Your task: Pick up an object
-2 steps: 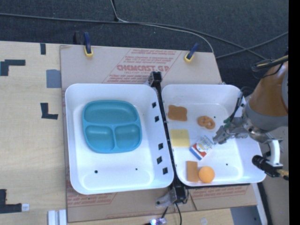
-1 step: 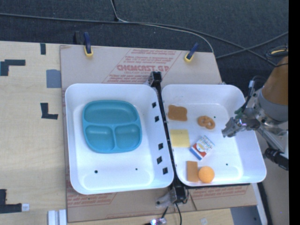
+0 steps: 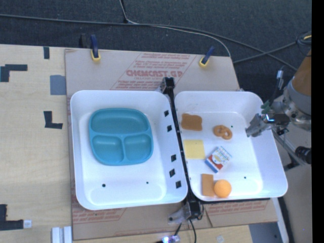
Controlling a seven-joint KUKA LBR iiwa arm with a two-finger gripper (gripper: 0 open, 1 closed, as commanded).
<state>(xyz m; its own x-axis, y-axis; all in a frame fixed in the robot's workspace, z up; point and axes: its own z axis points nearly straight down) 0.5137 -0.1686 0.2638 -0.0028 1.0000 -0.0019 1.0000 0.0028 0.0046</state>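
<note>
The gripper [image 3: 259, 125] hangs over the right bin's [image 3: 263, 181] right edge; its finger state cannot be made out. The arm [image 3: 304, 85] is cut off. The pretzel [image 3: 223, 131] lies nearest, the orange ball [image 3: 222, 188] near the front edge.

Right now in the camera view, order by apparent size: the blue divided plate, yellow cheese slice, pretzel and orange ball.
1. blue divided plate, by far the largest
2. yellow cheese slice
3. pretzel and orange ball: too alike in size to rank

Red "CHEMCAST GP" lettering, upside down, on the brown board [image 3: 152, 70]
</note>
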